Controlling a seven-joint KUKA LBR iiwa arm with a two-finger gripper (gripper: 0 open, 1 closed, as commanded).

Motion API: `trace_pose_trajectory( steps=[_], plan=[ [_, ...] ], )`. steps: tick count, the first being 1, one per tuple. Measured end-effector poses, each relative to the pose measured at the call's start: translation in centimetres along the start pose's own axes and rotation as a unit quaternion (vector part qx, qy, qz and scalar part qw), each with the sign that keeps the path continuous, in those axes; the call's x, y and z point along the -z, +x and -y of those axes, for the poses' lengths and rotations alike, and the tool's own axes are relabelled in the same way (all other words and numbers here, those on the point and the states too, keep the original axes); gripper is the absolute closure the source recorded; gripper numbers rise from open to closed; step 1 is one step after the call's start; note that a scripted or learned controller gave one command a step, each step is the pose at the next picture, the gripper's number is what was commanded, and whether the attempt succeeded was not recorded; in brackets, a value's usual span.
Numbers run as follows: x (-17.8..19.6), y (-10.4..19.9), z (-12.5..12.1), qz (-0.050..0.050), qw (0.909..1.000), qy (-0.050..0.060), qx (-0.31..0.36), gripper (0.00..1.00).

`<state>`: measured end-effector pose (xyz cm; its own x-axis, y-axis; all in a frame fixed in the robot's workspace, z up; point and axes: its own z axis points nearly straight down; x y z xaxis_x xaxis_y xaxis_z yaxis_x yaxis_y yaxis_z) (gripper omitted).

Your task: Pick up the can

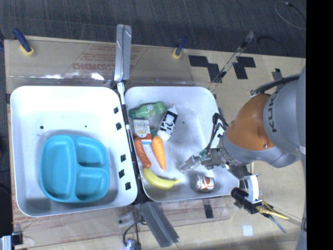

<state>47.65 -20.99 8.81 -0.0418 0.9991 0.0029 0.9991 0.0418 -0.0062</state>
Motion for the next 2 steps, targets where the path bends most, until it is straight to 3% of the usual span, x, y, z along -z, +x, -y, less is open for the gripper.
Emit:
trace_pose_trajectory(
  steps=[2],
  plan=[
    [-0.01,-0.06,0.04,0.0,1.0,0.0,0.004,0.0]
  ],
)
